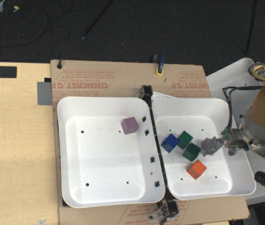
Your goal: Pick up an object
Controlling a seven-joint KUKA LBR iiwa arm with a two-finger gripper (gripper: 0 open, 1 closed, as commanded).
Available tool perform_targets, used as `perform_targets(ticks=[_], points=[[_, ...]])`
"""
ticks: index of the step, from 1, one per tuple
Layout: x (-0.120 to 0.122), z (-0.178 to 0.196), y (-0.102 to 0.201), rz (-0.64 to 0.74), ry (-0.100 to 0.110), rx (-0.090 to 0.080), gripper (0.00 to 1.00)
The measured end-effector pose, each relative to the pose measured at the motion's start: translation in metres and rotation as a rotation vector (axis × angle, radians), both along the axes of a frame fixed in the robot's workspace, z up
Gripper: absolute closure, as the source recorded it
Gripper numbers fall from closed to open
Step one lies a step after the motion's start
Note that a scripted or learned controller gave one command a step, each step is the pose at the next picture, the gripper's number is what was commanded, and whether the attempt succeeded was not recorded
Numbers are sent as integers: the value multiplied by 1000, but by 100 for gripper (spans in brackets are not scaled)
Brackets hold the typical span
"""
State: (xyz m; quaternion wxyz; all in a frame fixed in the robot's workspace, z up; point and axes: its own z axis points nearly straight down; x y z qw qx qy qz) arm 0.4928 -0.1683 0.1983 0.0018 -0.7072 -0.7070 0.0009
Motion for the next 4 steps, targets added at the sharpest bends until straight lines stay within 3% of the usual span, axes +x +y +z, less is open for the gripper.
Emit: perform_targets(ticks=[1, 2, 3, 4], points=[[-14, -100, 15, 1, -11, 3, 0], [12, -109, 82, 3, -9, -5, 0], [12, -98, 78, -4, -8, -5, 100], [86, -5, 133, 8, -13, -1, 100]])
